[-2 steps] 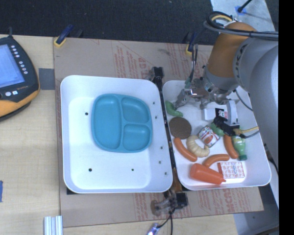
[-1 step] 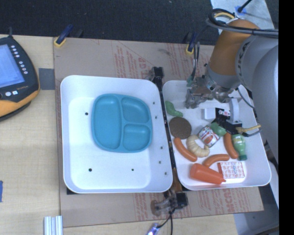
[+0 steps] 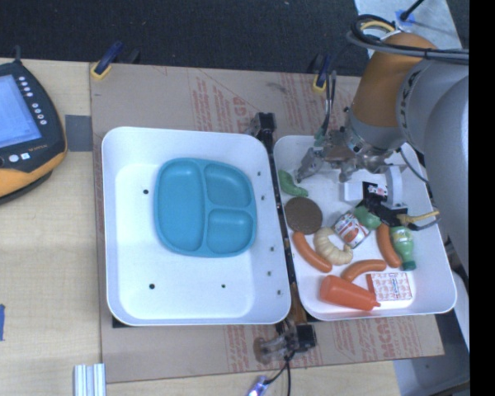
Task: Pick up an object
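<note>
Toy food items are lying piled in the right bin [image 3: 309,151]: brown disc [image 3: 303,215], hot dog [image 3: 311,251], orange carrot [image 3: 346,294], small can [image 3: 350,228], red-white box [image 3: 391,287]. Gripper [image 3: 324,166] is hovering over that bin's far left corner, fingers spread open, gripping nothing. Blue divided plate [image 3: 205,207] is sitting in the left bin [image 3: 128,221].
</note>
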Controlling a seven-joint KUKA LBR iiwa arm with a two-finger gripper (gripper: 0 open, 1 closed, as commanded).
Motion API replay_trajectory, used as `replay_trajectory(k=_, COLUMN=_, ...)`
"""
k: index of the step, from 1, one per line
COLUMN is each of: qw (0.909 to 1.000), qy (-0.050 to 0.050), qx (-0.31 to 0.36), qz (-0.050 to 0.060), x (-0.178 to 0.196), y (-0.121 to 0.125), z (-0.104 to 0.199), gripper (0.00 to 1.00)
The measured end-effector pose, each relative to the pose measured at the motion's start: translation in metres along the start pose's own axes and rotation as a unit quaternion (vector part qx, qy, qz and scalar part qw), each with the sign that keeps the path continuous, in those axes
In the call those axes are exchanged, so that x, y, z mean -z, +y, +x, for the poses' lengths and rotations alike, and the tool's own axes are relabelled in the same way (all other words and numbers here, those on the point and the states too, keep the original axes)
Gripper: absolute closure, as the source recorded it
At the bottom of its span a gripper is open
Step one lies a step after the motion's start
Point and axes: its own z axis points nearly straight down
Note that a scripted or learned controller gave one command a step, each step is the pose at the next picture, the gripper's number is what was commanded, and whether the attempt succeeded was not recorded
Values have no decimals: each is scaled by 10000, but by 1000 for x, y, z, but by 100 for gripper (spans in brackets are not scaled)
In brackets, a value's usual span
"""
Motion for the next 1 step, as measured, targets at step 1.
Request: replay_trajectory(k=1, qw=10000, qy=-3, qx=4, qz=4, x=10, y=0, z=-1, gripper=100)
